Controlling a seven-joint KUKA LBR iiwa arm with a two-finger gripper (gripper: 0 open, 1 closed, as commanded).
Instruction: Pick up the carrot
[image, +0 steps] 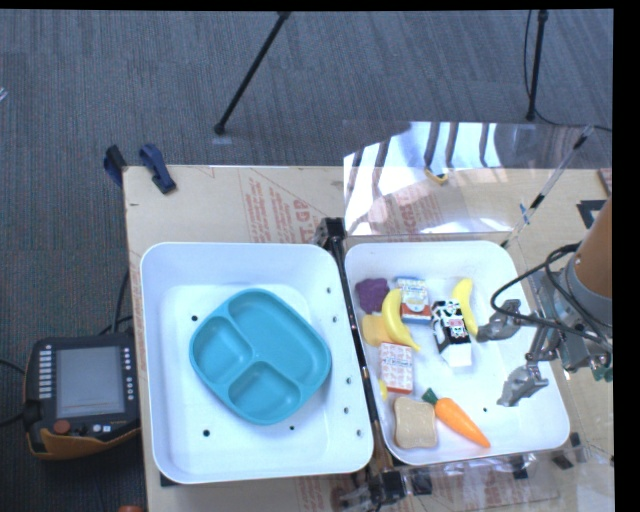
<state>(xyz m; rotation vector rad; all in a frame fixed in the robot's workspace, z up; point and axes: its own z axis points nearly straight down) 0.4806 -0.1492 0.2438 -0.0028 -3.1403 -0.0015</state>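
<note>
The orange carrot (461, 421) with a green top lies near the front of the right bin (492, 255), beside a slice of bread (415, 424). My gripper (508, 357) hangs over the right side of that bin, up and to the right of the carrot and apart from it. Its two fingers (521, 385) are spread open and hold nothing.
The right bin also holds two bananas (393, 318), a purple item (372, 292), a small juice box (414, 298), a cow-patterned carton (453, 334) and a red and white box (396, 367). A blue divided plate (260, 356) lies in the left bin (160, 300).
</note>
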